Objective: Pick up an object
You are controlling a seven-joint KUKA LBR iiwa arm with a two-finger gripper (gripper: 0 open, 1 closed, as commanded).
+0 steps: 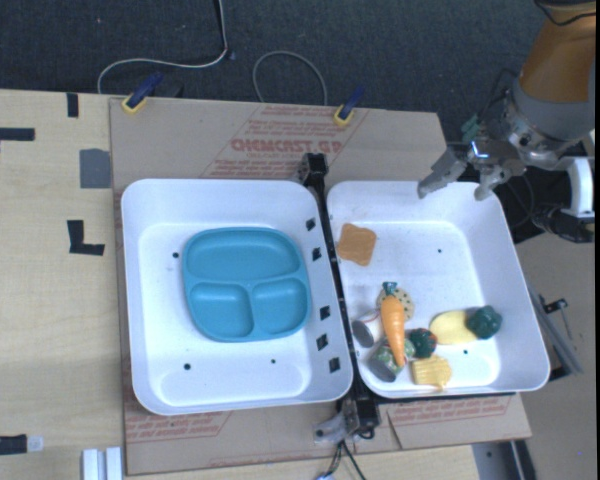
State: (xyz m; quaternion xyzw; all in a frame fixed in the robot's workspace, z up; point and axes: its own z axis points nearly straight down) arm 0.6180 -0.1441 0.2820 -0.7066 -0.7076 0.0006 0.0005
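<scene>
Starting at the left, a blue divided plate (246, 281) is seen lying in the left bin (150, 268), well apart from anything to be picked. Right of the divider (325, 268), the right bin (500, 258) holds a tan cracker-like piece (357, 244) by itself, and nearer the front edge a tight cluster: a carrot (393, 323), a yellow toy (452, 328) with a green piece (485, 320) touching it, and a small yellow block (432, 371). Further right, the gripper (462, 174) is held above the bin's far rim, its fingers spread apart and nothing between them. The tan piece is judged the easiest target, since it lies alone; a straight descent centred over it is advised, with the cluster avoided so neighbours are not nudged.
</scene>
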